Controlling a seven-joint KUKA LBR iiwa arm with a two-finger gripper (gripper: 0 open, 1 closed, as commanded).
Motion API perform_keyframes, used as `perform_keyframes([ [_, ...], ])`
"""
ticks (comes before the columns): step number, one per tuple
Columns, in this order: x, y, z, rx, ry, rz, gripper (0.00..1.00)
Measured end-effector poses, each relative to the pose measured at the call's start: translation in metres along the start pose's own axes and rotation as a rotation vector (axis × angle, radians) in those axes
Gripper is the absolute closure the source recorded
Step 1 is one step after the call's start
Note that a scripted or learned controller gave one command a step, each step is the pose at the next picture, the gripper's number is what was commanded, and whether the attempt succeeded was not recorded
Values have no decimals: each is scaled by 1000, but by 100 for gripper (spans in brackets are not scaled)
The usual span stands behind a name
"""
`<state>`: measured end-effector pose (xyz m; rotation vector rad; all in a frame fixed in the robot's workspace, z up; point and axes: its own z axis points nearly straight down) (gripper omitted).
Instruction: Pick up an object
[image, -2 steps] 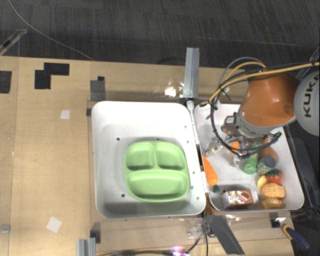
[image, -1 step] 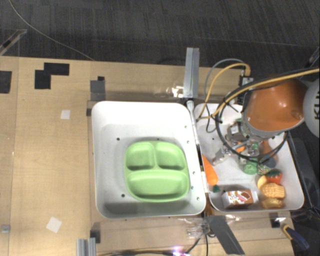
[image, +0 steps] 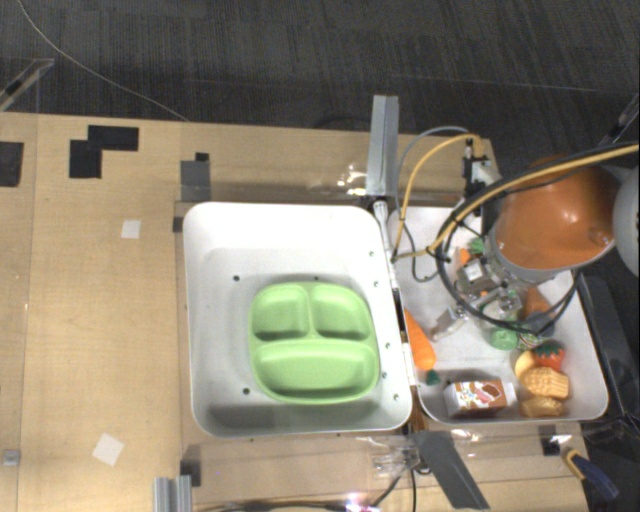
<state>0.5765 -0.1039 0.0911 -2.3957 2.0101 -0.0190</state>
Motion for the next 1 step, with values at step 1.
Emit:
perform_keyframes([
  [1,-17,34,-4,7,15,98,0],
])
